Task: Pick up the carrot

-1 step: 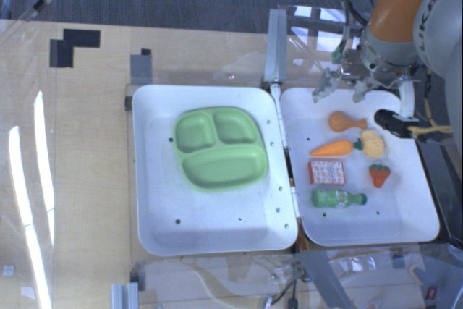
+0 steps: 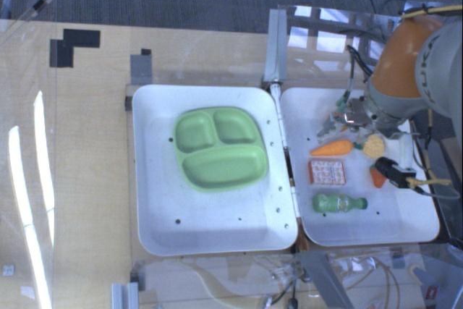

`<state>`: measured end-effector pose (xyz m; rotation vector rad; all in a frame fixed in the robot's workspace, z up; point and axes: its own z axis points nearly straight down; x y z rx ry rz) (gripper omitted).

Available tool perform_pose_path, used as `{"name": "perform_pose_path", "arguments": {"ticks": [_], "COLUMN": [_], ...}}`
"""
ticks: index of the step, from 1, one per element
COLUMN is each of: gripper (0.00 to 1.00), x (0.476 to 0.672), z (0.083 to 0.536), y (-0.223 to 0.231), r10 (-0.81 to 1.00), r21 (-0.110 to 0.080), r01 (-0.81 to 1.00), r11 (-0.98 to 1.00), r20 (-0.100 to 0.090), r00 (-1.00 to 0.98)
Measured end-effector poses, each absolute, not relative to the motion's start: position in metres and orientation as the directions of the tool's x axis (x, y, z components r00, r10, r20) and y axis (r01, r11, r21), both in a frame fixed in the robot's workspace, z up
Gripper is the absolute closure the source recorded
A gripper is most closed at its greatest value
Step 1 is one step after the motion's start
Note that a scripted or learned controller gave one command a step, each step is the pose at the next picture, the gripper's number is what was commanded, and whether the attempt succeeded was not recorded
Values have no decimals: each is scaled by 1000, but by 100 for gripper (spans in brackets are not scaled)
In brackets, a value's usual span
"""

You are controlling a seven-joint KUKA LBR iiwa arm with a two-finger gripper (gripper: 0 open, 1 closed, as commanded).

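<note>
The gripper (image 2: 336,124) is seen low over the back of the right bin (image 2: 405,219), just above the carrot (image 2: 331,149) in the view. How far it is open cannot be told from this angle, and nothing is seen held in it. The carrot is found near the middle of the right bin, lying flat and running roughly left to right, apart from the bin's left wall. It is shown as a short orange piece, thicker toward the right, where a bit of green is attached.

The carrot is crowded on several sides. A pale yellow lump (image 2: 373,146) is placed just beside its right end. A small box (image 2: 327,171) with a red pattern is set just in front of it, close but apart. A green bottle (image 2: 338,203) is laid on its side nearer the front. A red piece (image 2: 377,177) is partly hidden to the right. A green divided plate (image 2: 219,148) is held in the left bin (image 2: 159,217).
</note>
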<state>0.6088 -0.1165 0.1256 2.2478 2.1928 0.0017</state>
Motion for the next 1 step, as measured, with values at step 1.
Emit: {"name": "perform_pose_path", "arguments": {"ticks": [1], "gripper": [0], "x": [584], "z": [90], "y": [-149], "r10": [987], "r21": [14], "r01": [986], "r11": [164], "r20": [-6], "r00": [-164]}}
